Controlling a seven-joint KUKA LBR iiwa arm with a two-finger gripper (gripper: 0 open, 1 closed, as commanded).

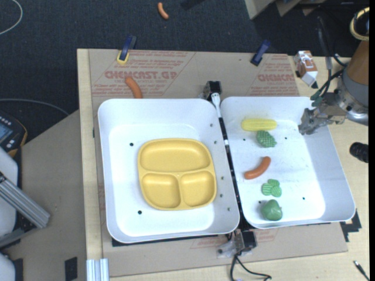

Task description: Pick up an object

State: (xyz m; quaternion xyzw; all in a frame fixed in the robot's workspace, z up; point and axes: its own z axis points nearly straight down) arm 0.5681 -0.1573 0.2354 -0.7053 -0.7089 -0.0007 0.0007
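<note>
Candidate objects: you have five toy foods in the right bin (328,174), none lifted.
Corn: a yellow corn cob (259,124) lies crosswise near the bin's far left corner.
Upper green piece: a knobbly green vegetable (266,139) sits just beside the corn, on its near side, possibly touching it.
Sausage: an orange-red sausage (257,168) lies at a slant mid-bin, apart from the rest.
Lower green pieces: a small leafy green piece (270,187) and a rounder green vegetable (271,210) sit close together toward the near left of the bin.
Gripper: you will find the gripper (307,126) over the bin's far right edge, well apart from every item; the corn is nearest.
Fingers: their spacing cannot be made out at this slant; nothing shows between them.
Left bin: the left bin (117,157) carries a yellow three-compartment tray (176,173).
Divider: the two bins' rims meet along a dark strip (224,145).
Outside the bins: one orange sausage (134,87) lies on the cardboard behind the left bin; another (163,10) lies on the dark floor beyond.
Obstructions: note that nothing lies over the right bin's items.
</note>
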